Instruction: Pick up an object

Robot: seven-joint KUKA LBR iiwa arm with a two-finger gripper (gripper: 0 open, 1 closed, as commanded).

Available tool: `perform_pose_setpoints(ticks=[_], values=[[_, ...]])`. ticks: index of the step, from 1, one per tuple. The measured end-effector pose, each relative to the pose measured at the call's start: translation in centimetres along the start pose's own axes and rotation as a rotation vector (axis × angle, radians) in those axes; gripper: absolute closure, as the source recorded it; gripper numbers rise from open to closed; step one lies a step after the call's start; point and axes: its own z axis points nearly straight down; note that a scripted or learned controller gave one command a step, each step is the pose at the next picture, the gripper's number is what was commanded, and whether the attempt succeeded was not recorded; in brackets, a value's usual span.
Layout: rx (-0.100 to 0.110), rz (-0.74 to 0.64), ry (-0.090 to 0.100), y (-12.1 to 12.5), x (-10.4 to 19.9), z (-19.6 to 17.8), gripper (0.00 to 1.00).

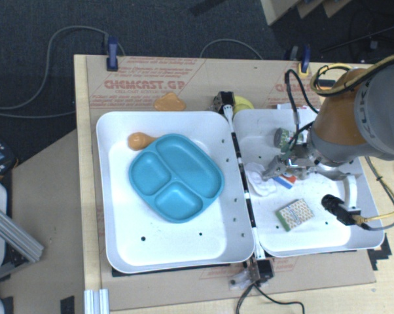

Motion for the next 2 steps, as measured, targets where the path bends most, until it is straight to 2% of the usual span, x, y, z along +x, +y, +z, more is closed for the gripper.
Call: perform_pose_setpoints(ticks=[1, 2], values=[[0.0, 0.002, 0.0, -0.12, -0.02, -1.02, 1.0], [0.001, 0.002, 0.0, -0.14, -0.02, -0.96, 0.0]])
